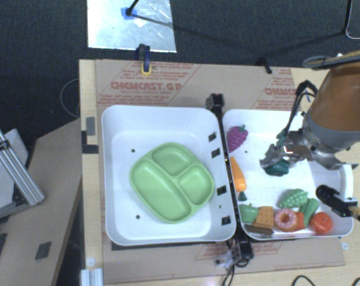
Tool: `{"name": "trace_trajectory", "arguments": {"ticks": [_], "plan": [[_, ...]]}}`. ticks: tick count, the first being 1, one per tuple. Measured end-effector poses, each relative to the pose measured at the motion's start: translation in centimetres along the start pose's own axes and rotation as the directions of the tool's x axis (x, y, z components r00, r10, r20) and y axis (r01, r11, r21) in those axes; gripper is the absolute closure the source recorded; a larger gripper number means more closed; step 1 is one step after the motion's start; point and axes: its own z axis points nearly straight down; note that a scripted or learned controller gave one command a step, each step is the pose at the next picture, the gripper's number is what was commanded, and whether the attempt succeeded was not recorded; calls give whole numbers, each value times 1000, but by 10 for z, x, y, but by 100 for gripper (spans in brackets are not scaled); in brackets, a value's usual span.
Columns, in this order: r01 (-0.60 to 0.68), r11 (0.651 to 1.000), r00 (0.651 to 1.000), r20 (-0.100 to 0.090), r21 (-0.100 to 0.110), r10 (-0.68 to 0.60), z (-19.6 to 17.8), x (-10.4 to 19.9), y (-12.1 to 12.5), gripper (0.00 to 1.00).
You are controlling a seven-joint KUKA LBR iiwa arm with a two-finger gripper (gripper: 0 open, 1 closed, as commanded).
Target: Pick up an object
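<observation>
The claw (275, 159) sits low in the right bin (257, 121), right at a dark green toy (278, 169); I cannot tell whether it grips it, so the lift seems undone.

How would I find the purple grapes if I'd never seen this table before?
Look at the right-hand white bin, the one full of toy food. Go to its top left corner, next to the black divider between the bins, and there lies the small purple toy bunch of grapes with a green stem. It is the only purple thing; the long orange toy carrot sits just below it.
</observation>
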Motion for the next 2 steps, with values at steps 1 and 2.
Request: {"name": "trace_trajectory", "arguments": {"ticks": [1, 2], "plan": [[0, 1000, 1000, 1, -2, 0, 5, 2, -8, 100], [1, 1000, 1000, 2, -5, -1, -1, -6, -8, 100]]}}
